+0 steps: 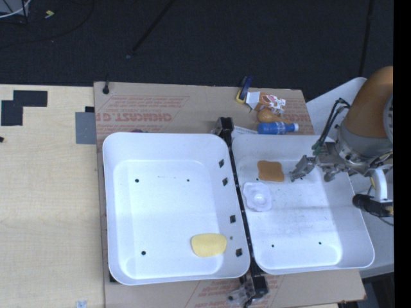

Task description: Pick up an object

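Observation:
A brown toast-like piece (pixel 270 171) lies in the right bin (pixel 321 255) near its far left. A clear round cup (pixel 257 197) sits just in front of it by the divider. A flat yellow object (pixel 209 244) rests in the left bin (pixel 128 236) near its front right corner. My gripper (pixel 316 172) hangs over the right bin's far right part, a little to the right of the brown piece. Its fingers stand open, one fingertip (pixel 299 171) close to the brown piece, and nothing is between them.
Behind the right bin, on the cardboard, lie a blue bottle (pixel 277 128), a small orange and white packet (pixel 268 108) and a blue and yellow clip (pixel 244 90). The arm's orange band (pixel 376 104) rises at the right. A black part (pixel 369 204) juts over the right rim.

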Motion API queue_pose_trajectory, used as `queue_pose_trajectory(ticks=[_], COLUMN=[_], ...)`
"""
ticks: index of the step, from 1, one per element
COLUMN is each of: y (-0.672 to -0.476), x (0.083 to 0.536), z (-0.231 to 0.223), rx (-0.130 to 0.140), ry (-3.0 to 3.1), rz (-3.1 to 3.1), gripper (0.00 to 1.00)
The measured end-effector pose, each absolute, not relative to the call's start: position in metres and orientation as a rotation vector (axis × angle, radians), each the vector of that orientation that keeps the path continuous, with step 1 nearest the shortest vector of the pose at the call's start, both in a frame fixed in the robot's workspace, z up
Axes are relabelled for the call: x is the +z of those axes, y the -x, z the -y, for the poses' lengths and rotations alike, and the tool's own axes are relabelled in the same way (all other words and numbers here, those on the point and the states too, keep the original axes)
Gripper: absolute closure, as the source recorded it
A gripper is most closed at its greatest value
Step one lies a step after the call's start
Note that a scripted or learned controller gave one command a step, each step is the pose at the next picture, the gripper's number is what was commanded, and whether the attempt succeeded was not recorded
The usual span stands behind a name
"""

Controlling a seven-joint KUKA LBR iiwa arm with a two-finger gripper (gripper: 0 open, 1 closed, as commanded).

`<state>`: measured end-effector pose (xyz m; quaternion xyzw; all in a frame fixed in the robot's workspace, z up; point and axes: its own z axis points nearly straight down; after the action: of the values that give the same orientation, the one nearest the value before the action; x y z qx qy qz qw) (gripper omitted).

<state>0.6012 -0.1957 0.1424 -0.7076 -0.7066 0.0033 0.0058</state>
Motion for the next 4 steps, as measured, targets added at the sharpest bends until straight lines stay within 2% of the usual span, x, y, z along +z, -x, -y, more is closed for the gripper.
queue_pose_trajectory(ticks=[1, 2, 3, 4], y=[-0.571, -0.647, -0.646, -0.583], x=[0.102, 0.088, 0.100, 0.155], z=[0.213, 0.182, 0.183, 0.214], rx=[0.006, -0.003, -0.005, 0.003], ry=[2.218, 2.218, 2.220, 2.226], rz=[2.216, 2.228, 2.225, 2.218], gripper=[0.00, 0.00, 1.00, 1.00])
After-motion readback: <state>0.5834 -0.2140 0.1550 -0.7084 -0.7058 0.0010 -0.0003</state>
